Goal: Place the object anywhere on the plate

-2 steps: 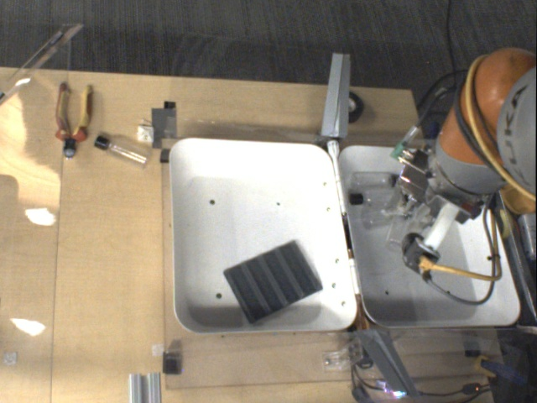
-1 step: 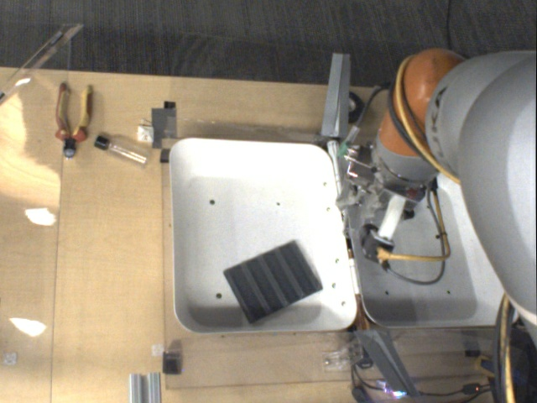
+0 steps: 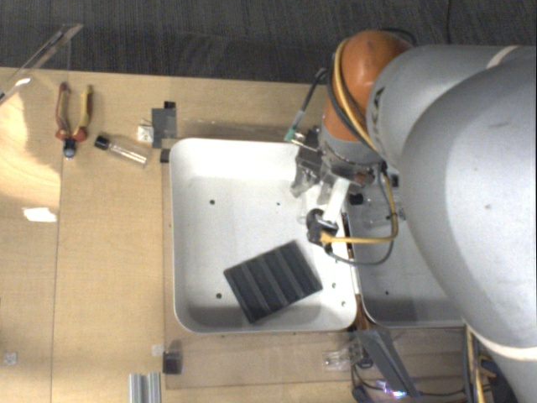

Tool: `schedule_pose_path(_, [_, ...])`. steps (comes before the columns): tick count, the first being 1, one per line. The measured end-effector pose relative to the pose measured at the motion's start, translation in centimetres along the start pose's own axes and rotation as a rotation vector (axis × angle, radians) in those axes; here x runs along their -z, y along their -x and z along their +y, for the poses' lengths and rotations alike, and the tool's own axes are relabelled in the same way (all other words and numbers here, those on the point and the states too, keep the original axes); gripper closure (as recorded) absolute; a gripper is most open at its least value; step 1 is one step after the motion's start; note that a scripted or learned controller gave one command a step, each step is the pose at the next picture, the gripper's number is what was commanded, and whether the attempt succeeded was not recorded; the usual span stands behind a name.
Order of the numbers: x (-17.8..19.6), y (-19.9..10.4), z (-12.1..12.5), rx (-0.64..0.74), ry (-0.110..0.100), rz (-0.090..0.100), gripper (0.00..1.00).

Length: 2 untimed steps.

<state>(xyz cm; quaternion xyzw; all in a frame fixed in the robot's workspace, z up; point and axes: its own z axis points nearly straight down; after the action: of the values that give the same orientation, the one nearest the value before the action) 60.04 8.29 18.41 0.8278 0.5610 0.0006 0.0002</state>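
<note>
Over the right side of the leftward white bin [image 3: 178, 250] hangs the pincer [image 3: 305, 177]; whether it is wide or narrow I cannot tell; a dark ribbed slab [image 3: 273, 281] lies flat and askew near that bin's front wall, apart from the pincer; red-handled pliers [image 3: 73, 116] rest on the surface [image 3: 101, 267].

A pale wooden bench [image 3: 101, 250] meets dark carpet [image 3: 210, 15] at its far edge, with bright glare [image 3: 25, 154] on its left end.

The pad [image 3: 273, 282] is dark grey with parallel ribs. The bin [image 3: 197, 217] is white with a few dark dots. The desk [image 3: 101, 267] is pale tan wood. The arm [image 3: 470, 141] is grey, its band [image 3: 369, 65] orange. The pliers [image 3: 74, 114] have red handles.
</note>
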Motion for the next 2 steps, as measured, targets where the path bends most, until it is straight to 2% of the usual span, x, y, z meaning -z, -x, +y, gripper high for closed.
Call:
schedule_pose_path(1, [4.8, -8.1, -1.5, -0.263, 0.0, -0.001, 1.0])
schedule_pose_path(2, [-0.4, -15.1, -1.6, -0.586, -0.001, 0.0, 1.0])
